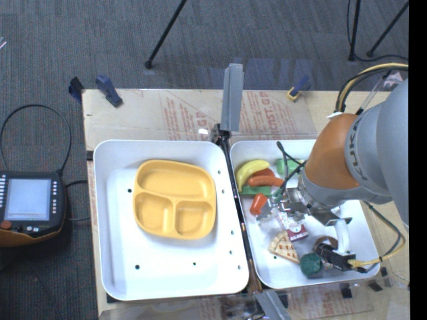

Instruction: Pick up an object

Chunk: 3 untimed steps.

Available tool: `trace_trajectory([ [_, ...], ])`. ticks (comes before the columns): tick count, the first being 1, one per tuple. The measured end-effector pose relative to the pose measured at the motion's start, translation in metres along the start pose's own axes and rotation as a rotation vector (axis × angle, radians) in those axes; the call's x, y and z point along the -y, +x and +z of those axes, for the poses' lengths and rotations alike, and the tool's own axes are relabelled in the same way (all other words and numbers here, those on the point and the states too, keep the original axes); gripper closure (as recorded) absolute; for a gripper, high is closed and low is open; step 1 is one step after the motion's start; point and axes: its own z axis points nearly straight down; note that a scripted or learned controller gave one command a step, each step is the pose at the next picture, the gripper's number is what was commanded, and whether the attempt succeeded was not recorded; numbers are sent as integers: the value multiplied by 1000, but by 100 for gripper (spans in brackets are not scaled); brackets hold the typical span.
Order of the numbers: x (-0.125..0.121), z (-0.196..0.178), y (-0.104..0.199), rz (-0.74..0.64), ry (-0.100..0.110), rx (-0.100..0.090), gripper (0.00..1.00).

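Observation:
My gripper [279,210] is down in the right bin [360,242], among toy foods. Just left of it lies an orange-red piece [258,203]. Further up and left are a yellow banana [250,169], a red sausage-like piece [265,179] and a green piece [251,191]. Below the gripper rests a tan waffle wedge [284,248], with a small red-and-white item [297,233] beside it. A dark green ball [310,265] and a brown ring [325,244] lie toward the bin's front. The wrist hides whatever sits directly under it.
The left bin [120,259] holds a yellow divided plate [176,199]. A grey upright post [232,102] stands behind the divider between the bins. Blue clamps [108,90] grip the bench's back edge. A teach pendant [30,204] lies on the floor at left.

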Motion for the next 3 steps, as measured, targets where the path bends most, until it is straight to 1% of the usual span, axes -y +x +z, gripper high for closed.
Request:
trace_trajectory([
  [1, 20, -2, 0, -49, -10, 1, 0],
  [2, 48, -1, -6, -52, -8, 0, 0],
  [3, 61, -1, 2, -108, -12, 4, 0],
])
